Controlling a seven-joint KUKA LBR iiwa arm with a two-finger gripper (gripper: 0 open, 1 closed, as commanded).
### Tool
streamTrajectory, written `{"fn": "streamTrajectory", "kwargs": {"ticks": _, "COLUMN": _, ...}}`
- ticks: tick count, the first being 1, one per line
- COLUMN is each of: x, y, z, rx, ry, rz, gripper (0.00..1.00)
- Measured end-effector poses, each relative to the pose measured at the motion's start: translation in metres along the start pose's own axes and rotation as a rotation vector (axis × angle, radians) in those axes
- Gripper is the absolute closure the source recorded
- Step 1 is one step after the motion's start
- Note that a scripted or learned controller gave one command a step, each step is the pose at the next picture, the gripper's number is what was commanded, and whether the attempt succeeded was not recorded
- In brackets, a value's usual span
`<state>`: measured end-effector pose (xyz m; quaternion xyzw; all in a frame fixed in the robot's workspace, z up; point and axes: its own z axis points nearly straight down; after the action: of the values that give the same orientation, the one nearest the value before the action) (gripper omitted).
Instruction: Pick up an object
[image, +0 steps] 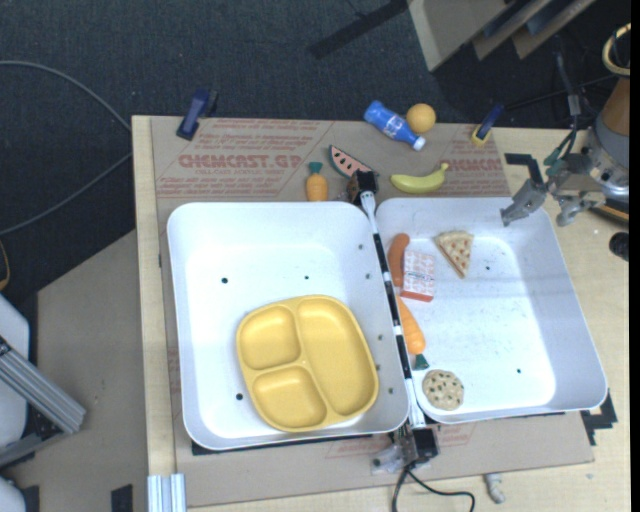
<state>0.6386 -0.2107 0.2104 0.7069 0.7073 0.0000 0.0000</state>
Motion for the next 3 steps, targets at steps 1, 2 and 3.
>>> {"fn": "streamTrajectory", "kwargs": {"ticks": 1, "x": 0.054, "y": 0.027, "z": 0.110, "rx": 0.004, "ry": 0.002, "rz": -0.001, "gripper": 0.00}}
{"fn": "streamTrajectory", "kwargs": {"ticks": 2, "x": 0.112, "y": 0.018, "z": 0.126, "rx": 0.003, "ry": 0.001, "rz": -0.001, "gripper": 0.00}}
{"fn": "streamTrajectory", "kwargs": {"ticks": 3, "x": 0.112, "y": 0.019, "z": 0.116, "rx": 0.001, "ry": -0.001, "rz": -0.001, "gripper": 1.00}}
